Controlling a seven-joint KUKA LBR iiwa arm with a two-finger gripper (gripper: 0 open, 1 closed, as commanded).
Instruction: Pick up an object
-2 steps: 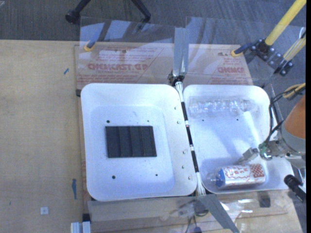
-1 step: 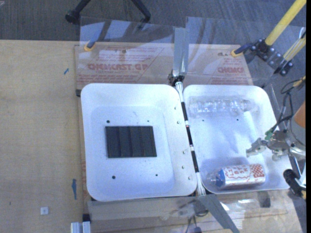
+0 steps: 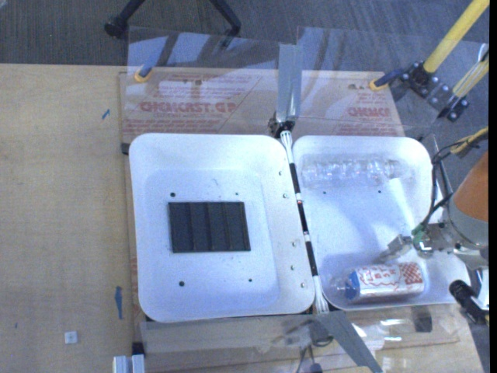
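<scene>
A black ribbed rectangular pad [image 3: 209,226] lies flat in the middle of the left bin [image 3: 155,162]. In the right bin [image 3: 349,224], a clear plastic bottle [image 3: 349,171] lies on its side along the far wall. A small bottle with a red and white label and a blue cap [image 3: 382,280] lies on its side near the front wall. My gripper [image 3: 397,247] reaches in from the right edge and hangs just above and behind the labelled bottle's right half, apart from it. Nothing shows held in it.
The arm's orange band [image 3: 475,193] and cables [image 3: 439,185] overhang the right bin's right rim. Clear plastic shields [image 3: 202,76] stand behind both bins. A yellow-handled clamp [image 3: 435,76] sits at the back right. Bare wooden bench [image 3: 54,208] lies to the left.
</scene>
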